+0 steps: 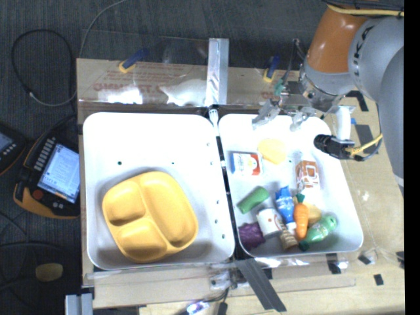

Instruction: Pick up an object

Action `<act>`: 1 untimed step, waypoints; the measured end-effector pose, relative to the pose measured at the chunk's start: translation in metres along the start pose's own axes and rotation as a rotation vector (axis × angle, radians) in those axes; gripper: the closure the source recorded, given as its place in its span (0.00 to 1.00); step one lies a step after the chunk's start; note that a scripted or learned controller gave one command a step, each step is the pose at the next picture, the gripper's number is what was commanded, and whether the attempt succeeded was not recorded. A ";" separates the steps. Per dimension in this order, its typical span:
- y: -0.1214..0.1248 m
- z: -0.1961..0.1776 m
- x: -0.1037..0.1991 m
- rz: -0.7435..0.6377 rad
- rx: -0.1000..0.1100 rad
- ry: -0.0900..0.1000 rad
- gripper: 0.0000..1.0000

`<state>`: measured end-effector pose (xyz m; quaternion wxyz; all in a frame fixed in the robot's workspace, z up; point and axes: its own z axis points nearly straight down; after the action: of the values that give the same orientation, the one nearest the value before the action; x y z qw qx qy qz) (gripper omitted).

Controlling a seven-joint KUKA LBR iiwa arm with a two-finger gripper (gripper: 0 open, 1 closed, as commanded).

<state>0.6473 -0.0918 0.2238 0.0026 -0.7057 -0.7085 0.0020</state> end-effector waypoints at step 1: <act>-0.022 0.120 -0.028 -0.058 -0.024 -0.004 0.00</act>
<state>0.6246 -0.1199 0.1043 -0.0071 -0.6850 -0.7285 -0.0052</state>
